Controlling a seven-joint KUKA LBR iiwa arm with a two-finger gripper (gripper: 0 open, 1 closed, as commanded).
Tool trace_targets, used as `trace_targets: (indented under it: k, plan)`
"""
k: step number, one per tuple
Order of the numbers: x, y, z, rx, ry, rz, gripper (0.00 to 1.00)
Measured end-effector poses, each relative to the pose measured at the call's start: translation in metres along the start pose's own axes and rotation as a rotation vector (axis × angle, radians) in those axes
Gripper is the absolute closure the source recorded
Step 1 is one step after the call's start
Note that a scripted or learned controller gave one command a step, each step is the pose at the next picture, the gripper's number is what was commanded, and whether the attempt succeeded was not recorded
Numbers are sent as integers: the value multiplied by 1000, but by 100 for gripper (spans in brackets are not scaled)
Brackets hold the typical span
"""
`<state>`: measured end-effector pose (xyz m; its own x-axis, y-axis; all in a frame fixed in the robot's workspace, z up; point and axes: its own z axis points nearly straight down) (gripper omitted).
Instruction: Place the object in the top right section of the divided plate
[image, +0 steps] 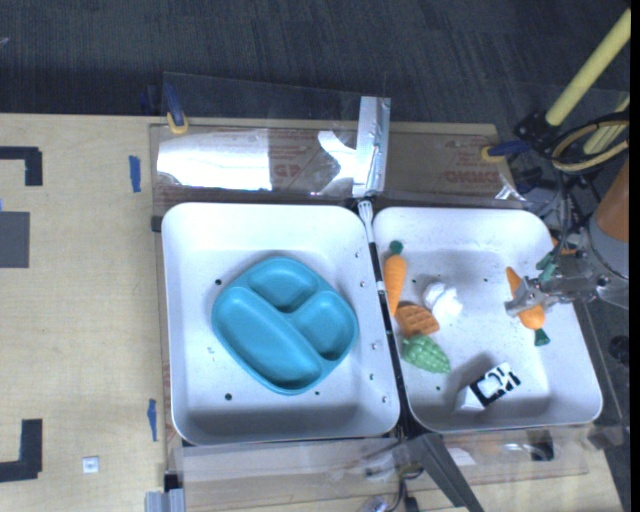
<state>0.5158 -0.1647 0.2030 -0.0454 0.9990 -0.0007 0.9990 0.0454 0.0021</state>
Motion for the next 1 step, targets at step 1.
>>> trace_targets:
  k: [1]
  plan:
    - [-45, -13, -36, -1, -3, -177, 100]
